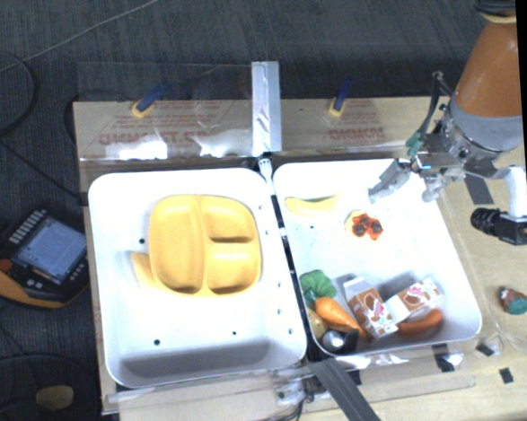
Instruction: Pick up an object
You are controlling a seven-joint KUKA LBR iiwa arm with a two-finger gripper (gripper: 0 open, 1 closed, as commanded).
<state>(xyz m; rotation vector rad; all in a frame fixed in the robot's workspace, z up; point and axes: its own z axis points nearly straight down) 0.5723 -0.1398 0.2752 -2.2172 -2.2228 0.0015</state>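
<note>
While the arm [492, 63] leans in from the upper right of the frame, its gripper [409, 182] hangs over the upper right part of the right bin [445, 237], near that bin's far rim. One pale finger [386, 184] juts out toward the left and another part points down on the right side, with a clear gap between them, so the gripper looks spread fairly wide. Nothing sits between the fingers, and I can't tell whether the tips touch the bin floor or hover above it.

Just below and left of the gripper, apart from it, lies a small red and dark object [366, 227] on the white floor. A yellow banana-like piece [310, 202] rests in the bin's upper left corner. The rest of the objects crowd the lower edge of the right bin: a green vegetable toy [316, 284], an orange carrot [336, 315], two small printed cartons [369, 307], and a red sausage-like piece [422, 322].

In the left bin [114, 260], a yellow divided tray [203, 243] lies upside down in the middle.
</note>
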